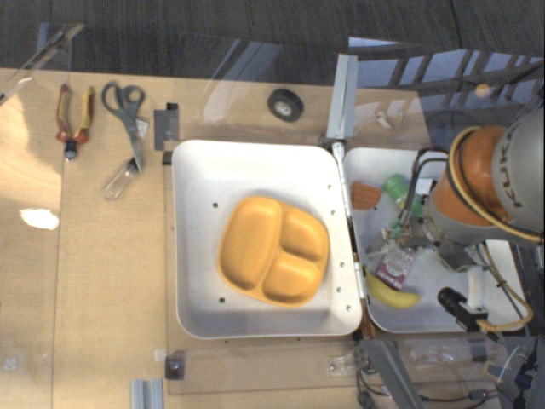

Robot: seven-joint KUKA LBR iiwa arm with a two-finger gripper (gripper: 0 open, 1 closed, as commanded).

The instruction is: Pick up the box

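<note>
A grey KUKA arm [498, 177] with an orange band is reaching in from the right of the frame over the right white bin [511, 267], its gripper [402, 233] hanging low among a small cluster of things at the bin's left side. Whether its fingers are spread or closed cannot be told from here. The box [394, 270], a small dark red and white packet, is lying just below the gripper, touching or nearly touching it, with a yellow banana [393, 296] resting along the bin's lower left corner beneath it. An orange piece [364, 196] and a green item [396, 186] are sitting in the bin's upper left. The left white bin [196, 228] is carrying a yellow three-compartment tray [274, 250] near its middle. On the worktop [85, 296], pliers [72, 119], scissors [126, 113] and a roll of black tape [285, 105] are lying along the upper part of the frame.
</note>
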